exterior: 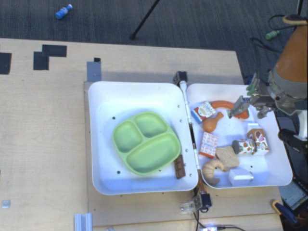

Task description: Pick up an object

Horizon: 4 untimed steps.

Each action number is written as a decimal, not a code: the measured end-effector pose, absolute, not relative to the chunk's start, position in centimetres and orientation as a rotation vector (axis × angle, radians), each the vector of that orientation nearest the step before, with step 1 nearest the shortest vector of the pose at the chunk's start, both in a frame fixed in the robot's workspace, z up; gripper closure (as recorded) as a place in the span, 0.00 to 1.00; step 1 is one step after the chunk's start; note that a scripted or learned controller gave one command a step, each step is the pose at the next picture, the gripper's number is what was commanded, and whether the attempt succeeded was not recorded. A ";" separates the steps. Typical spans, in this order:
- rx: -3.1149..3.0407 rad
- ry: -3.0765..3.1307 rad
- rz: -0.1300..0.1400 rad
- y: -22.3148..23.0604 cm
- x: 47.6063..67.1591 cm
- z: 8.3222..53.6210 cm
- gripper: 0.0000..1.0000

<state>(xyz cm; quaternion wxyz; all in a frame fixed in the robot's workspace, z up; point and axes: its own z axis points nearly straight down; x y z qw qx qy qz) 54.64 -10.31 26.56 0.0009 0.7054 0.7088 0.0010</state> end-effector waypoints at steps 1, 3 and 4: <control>2.217 2.226 0.001 -8.0 56.8 18.7 0.00; 2.211 2.220 0.013 -9.1 59.1 9.8 1.00; 2.216 2.220 0.005 -10.8 57.7 18.9 1.00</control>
